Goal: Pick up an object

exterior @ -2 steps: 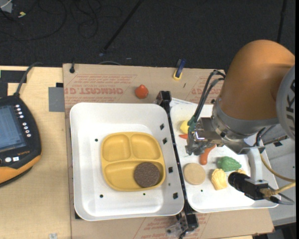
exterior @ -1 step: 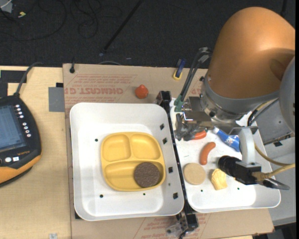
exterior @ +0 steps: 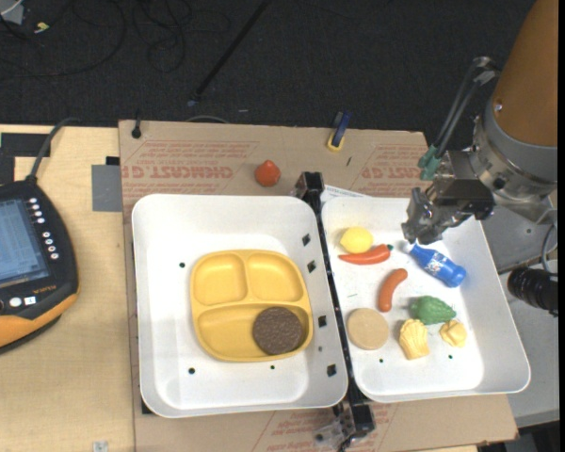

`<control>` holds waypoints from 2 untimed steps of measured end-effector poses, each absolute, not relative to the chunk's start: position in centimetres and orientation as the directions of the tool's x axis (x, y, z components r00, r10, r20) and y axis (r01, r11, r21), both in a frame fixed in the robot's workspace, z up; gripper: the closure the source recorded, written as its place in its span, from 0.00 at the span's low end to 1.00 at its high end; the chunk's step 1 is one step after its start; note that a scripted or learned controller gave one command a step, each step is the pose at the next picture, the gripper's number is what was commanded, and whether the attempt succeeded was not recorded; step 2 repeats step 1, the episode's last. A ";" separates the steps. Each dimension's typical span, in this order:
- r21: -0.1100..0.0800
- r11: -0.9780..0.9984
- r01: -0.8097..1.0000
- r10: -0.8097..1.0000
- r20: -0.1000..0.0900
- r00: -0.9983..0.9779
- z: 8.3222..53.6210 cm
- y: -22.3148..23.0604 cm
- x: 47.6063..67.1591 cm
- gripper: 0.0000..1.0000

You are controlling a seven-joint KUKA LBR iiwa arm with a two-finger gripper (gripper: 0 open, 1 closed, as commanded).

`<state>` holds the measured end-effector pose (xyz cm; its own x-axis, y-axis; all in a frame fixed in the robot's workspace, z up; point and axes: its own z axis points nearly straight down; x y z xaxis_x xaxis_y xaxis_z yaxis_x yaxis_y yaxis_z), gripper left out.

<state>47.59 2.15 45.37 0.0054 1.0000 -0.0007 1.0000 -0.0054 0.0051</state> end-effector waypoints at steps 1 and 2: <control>0.001 0.006 1.000 1.000 0.002 -0.006 49.1 9.3 47.6 1.00; 0.001 0.006 1.000 1.000 0.002 -0.006 49.1 9.3 47.6 1.00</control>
